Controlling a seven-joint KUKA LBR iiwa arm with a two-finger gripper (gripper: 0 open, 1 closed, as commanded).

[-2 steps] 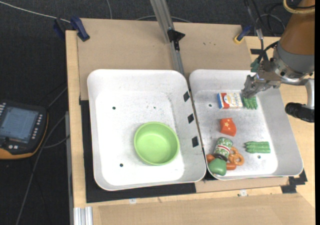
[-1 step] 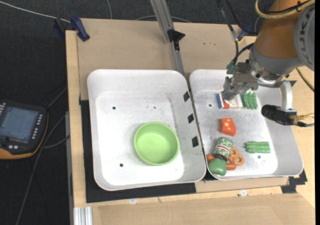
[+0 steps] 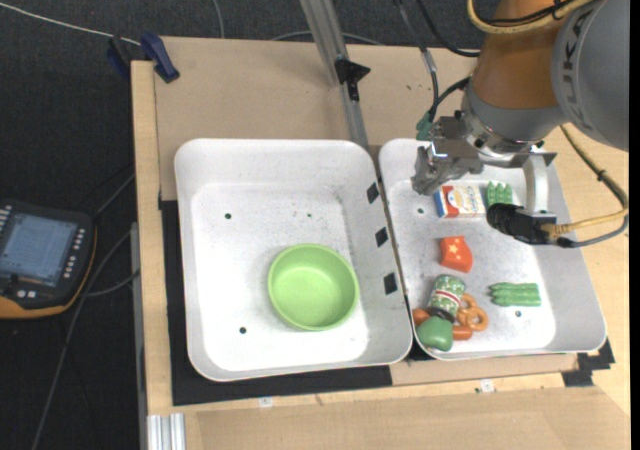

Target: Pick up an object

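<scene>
Your arm [image 3: 540, 48] reaches in from the right and hangs over the far part of the right bin [image 3: 580, 323]. The gripper [image 3: 432, 166] sits low at the bin's far left corner, just beside a small white carton with red and blue print [image 3: 460, 201]. Whether the jaws stand wide or narrow cannot be told from this angle; nothing can be seen between them.

Contents of the right bin, as you will find them: the carton near the far edge, with a small green piece [image 3: 499, 194] just beside it on the right; a red block [image 3: 456, 253] toward the middle; a green ridged item [image 3: 515, 293] near the right side; and a cluster at the near left corner made up of a green-and-white patterned can [image 3: 449, 295], an orange pretzel-shaped piece [image 3: 470, 319] and a green rounded item [image 3: 435, 335], all touching or nearly so.

The left bin [image 3: 200, 178] holds a light green bowl [image 3: 313, 286], upright, toward its near right.

Both bins rest side by side on the wooden counter [image 3: 250, 88]. A handheld pendant [image 3: 40, 253] lies off the counter at the left.
</scene>
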